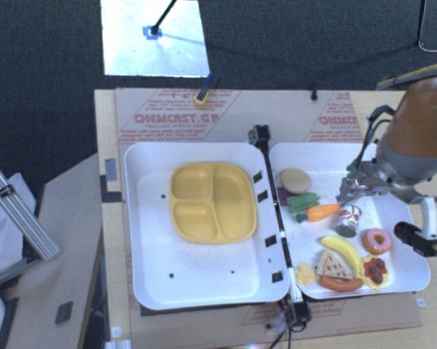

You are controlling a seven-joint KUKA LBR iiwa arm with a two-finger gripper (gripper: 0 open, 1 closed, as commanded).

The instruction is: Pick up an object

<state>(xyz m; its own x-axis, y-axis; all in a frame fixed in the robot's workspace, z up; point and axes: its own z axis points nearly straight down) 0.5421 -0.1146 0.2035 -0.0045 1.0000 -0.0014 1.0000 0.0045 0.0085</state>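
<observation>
The toys lie in the right bin point(422, 274): a can point(347, 220) mid-bin, a carrot point(321, 212) and a green piece point(302, 201) just left of it, a bun point(295, 180) toward the far left corner. A banana point(343, 250), donut point(378, 240), sandwich wedge point(333, 266) and sausage point(340, 284) sit along the near edge. The gripper point(350, 194) hangs low just above the can; whether it grasps anything cannot be told. The left bin point(154, 276) carries a yellow tray point(212, 202) near its centre.

We see a grey arm point(411, 160), a wide orange band above the wrist, black cables looping alongside.
</observation>
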